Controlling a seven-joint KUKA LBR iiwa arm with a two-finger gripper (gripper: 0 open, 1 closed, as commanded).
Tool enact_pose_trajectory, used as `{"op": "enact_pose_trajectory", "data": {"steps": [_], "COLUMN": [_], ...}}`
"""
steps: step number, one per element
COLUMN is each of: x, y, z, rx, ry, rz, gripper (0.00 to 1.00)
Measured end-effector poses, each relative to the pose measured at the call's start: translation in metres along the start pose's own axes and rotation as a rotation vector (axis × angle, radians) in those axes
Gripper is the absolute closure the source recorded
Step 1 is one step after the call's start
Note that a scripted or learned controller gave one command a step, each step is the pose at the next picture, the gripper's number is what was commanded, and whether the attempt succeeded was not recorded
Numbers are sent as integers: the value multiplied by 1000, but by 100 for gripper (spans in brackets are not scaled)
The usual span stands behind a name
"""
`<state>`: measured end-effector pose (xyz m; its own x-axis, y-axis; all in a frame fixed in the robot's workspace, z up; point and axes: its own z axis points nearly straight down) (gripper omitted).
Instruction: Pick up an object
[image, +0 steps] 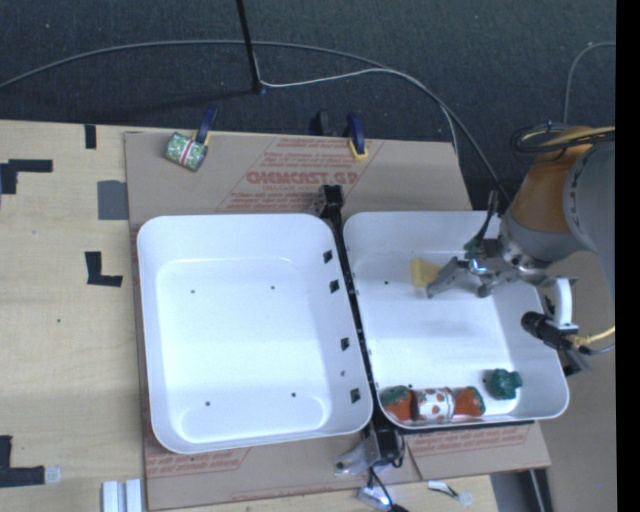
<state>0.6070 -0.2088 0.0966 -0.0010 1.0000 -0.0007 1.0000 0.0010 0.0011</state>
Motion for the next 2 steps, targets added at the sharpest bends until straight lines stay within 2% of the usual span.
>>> {"op": "enact_pose_trajectory", "data": {"steps": [1, 2], "x": [30, 59], "y": [54, 47], "z": [12, 11], "rx": [-1, 0], "ry": [0, 0], "rz": [-2, 0], "gripper": [0, 0]}}
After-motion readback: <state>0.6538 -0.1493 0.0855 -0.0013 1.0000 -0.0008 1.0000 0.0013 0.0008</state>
